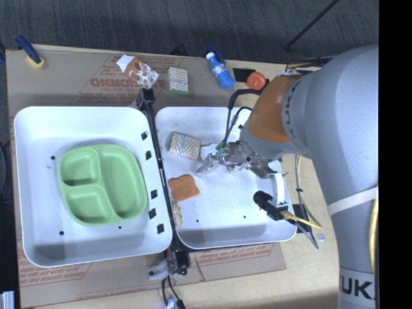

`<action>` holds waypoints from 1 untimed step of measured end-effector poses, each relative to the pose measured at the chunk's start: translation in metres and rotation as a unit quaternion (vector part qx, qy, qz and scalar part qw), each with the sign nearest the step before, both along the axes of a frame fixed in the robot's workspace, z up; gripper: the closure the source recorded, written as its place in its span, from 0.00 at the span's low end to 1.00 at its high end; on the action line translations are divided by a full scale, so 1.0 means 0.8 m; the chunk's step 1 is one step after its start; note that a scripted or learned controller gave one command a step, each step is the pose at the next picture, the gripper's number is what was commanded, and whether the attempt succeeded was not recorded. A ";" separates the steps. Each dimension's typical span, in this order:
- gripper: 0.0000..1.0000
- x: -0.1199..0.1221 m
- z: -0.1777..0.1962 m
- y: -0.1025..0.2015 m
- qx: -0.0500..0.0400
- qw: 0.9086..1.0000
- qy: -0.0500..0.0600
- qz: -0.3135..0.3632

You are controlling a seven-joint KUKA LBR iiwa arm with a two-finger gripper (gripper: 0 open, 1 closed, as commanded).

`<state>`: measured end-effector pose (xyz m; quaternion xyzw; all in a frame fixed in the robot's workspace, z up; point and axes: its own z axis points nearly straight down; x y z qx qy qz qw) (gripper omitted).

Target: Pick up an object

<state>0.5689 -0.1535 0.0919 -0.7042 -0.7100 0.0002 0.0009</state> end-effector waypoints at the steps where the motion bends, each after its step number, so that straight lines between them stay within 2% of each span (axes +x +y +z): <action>1: 0.00 0.111 0.103 -0.056 -0.001 1.000 -0.002 -0.001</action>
